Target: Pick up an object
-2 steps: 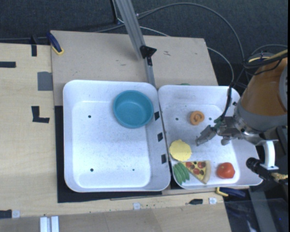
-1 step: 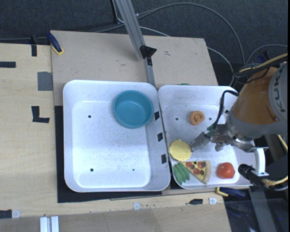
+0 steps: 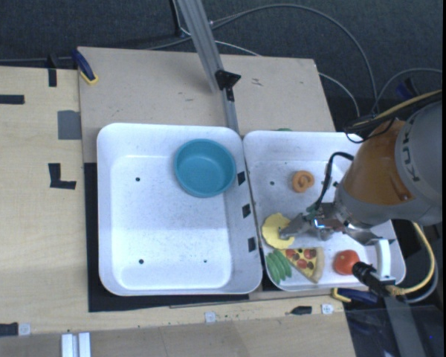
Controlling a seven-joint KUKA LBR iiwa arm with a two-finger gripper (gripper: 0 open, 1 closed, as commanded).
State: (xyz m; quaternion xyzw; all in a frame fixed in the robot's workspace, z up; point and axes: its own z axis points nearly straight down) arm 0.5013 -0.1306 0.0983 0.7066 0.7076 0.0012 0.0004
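Camera view: pincer (image 3: 288,236) tip touching yellow toy (image 3: 273,227); opening unclear

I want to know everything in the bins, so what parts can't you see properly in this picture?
- Gripper, camera view: small and dark against the yellow toy; its grasp is unclear.
- Right bin, far right side: covered by the arm.
- Green toy: too small to name.
- Green bit behind the bin's rim: mostly hidden.

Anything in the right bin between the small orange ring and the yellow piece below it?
No. In the camera view, only bare white bin floor separates the orange ring from the yellow piece. The tool sits at the yellow piece itself.
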